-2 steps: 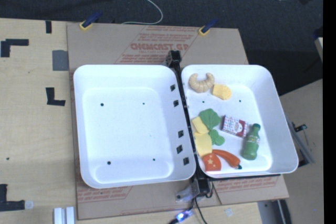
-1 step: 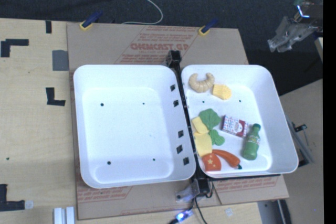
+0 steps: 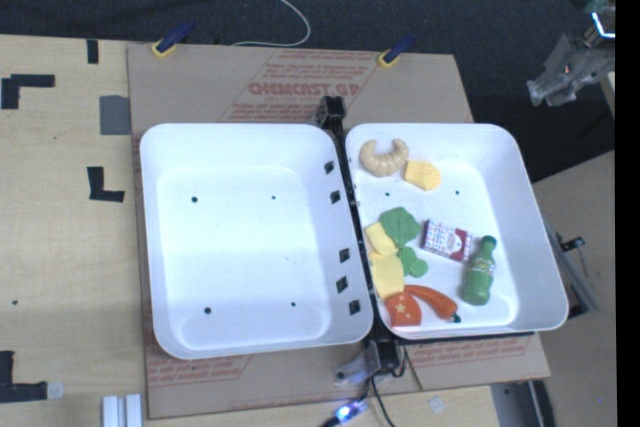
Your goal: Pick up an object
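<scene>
Hand [image 3: 560,87] off bins; one bottle [image 3: 479,269], one croissant [image 3: 384,156].

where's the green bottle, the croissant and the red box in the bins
green bottle [image 3: 479,272]: camera view, right bin, on the middle of its body
croissant [image 3: 384,156]: camera view, right bin near the far wall, on the middle of its curve
red box [image 3: 445,240]: camera view, right bin, on its printed top face

I count two white bins, the left bin [image 3: 240,245] and the right bin [image 3: 505,175]; in the right one lie one croissant [image 3: 384,156], one green bottle [image 3: 479,271], one red carton [image 3: 445,240], one chilli pepper [image 3: 432,299], one strawberry [image 3: 403,310], one green leafy piece [image 3: 400,226]; yellow pieces, I cannot count surely.
</scene>
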`<state>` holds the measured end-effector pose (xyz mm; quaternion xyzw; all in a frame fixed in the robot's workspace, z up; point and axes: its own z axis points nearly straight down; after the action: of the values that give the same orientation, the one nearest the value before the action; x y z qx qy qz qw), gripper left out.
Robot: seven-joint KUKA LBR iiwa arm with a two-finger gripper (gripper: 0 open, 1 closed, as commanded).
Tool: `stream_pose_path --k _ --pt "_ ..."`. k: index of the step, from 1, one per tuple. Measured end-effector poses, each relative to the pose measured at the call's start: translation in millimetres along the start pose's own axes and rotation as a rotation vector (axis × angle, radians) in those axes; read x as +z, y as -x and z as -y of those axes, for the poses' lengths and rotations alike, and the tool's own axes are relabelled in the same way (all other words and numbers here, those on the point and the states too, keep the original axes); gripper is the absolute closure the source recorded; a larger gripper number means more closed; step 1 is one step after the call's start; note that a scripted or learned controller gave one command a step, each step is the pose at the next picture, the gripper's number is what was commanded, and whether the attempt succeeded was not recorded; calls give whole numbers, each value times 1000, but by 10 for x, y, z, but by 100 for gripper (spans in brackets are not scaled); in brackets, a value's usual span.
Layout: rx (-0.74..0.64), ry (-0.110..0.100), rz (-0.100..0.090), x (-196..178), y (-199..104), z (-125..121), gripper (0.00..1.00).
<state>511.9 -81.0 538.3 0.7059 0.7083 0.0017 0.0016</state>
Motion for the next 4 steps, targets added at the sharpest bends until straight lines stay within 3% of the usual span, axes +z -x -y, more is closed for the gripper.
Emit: stream_pose_path --k 1,2,3,4 --pt "-7 -4 -1 45 -998 -472 100" --pt "-6 -5 -1 36 -1751 -116 100" --pt "2 -22 4 2314 -1778 319 100" --pt "2 -7 1 2164 -1608 289 100"
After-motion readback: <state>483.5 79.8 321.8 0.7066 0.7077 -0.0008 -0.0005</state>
